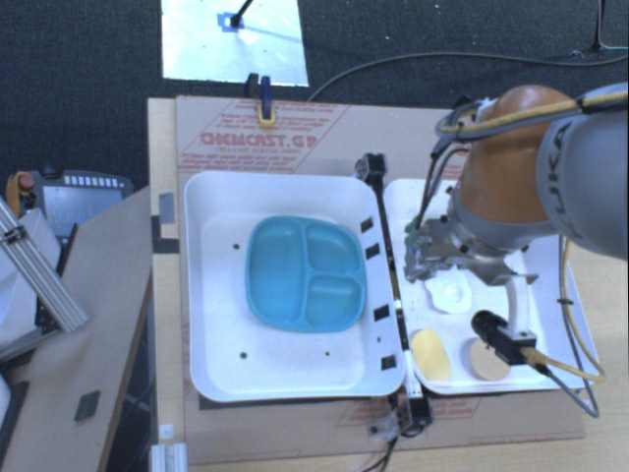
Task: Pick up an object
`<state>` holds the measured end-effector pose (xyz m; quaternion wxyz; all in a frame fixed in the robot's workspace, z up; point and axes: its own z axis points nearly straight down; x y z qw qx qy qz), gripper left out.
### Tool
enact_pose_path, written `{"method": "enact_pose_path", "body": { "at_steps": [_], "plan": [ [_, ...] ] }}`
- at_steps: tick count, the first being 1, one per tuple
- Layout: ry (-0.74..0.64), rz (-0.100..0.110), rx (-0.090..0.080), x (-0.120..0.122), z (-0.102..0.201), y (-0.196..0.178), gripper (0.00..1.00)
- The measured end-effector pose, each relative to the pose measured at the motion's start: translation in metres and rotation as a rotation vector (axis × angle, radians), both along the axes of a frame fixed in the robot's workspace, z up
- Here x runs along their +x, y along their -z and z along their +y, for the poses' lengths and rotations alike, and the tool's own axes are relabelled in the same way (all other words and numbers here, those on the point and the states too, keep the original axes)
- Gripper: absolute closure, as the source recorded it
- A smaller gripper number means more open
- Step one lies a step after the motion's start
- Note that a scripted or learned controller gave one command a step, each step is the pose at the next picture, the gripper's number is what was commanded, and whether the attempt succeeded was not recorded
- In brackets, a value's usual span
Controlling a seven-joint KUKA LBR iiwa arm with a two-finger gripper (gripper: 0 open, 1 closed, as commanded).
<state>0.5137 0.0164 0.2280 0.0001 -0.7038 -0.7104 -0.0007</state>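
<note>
In the right bin (398,205), a pale yellow oval object (429,354) lies near the front left corner. A white flat piece (450,294) lies just behind it, and a tan round disc (485,362) lies to its right, partly under a black part with a yellow cable. My gripper (425,257) hangs low over the left-middle of this bin, just behind the white piece. The bulky orange and grey wrist covers much of the bin's back half.
The left bin (211,264) holds a blue divided plate (303,271) in its middle. Black clips run along the divider (385,264) between the bins. Cables trail over the right bin's front right corner. Cardboard lies under both bins.
</note>
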Motion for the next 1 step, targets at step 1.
{"method": "enact_pose_path", "body": {
  "at_steps": [1],
  "plan": [
    [0.000, 0.001, 0.000, -0.0003, 0.0522, 0.0094, 1.00]
  ]
}}
